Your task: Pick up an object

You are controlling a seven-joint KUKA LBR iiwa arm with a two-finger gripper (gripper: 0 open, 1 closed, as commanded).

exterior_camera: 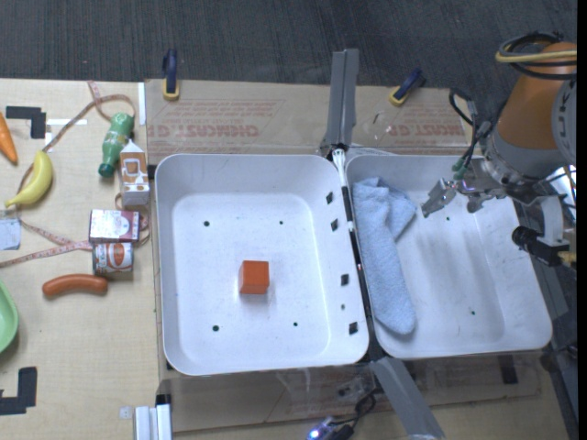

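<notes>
In the right bin [514,333], where your gripper [451,198] hangs with fingers spread and nothing between them just beside the crumpled light-blue cloth [383,253], drop squarely onto a raised fold and pinch deep before lifting.

The arm [537,90] is cut off by the right edge. The gripper [438,200] is small and blurry above the right bin [477,273]. At the left edge of the bench [73,356], a green plate [5,314] and an orange carrot [6,140] are cut off. The words on the small boxes [115,225] are too tiny to read.
</notes>
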